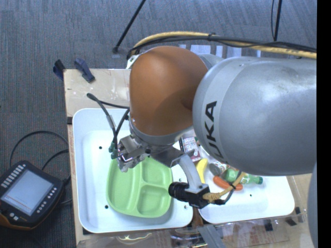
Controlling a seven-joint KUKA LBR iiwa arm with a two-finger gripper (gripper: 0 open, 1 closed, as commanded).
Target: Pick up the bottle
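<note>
mostly the grey arm (pixel 253 112) hides the right bin (pixel 279 200), leaving a green bottle (pixel 247 179) half visible, while the gripper (pixel 125 158) hangs over the green tray (pixel 139 190), its grip unreadable.

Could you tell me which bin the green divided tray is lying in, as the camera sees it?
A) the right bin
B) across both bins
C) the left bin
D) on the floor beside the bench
C: the green divided tray lies flat inside the left bin, clear of the divider, while the small items next to the arm sit in the right bin.
</note>
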